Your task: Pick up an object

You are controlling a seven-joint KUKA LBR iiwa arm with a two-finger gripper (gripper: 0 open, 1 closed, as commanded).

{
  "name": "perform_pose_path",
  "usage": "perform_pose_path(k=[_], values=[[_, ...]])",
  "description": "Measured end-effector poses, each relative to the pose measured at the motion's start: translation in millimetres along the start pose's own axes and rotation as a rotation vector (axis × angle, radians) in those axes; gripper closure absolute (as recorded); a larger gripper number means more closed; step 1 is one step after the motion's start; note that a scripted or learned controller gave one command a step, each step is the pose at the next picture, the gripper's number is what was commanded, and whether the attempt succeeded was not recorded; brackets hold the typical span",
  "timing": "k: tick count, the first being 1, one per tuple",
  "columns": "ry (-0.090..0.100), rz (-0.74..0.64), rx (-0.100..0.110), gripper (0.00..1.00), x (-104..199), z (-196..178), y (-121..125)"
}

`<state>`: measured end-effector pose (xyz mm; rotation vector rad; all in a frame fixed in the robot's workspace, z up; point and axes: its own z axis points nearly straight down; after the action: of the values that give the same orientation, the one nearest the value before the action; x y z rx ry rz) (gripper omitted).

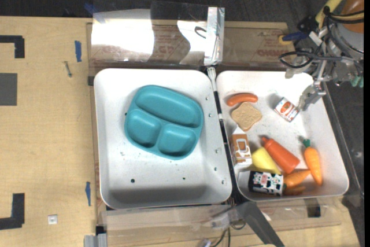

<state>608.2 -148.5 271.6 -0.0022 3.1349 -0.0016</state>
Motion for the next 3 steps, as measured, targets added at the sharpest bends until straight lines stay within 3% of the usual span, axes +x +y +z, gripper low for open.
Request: perform_pose_path(k=[1,2,3], values=[[0.000,-0.168,0.000,0.00,43.4,138.4,-24.5],[-0.032,-0.265,0.014,0.00,82.1,155.5,-30.4],[-0.008,-0.157,-0.001,0.00,109.3,181.8,29.3]])
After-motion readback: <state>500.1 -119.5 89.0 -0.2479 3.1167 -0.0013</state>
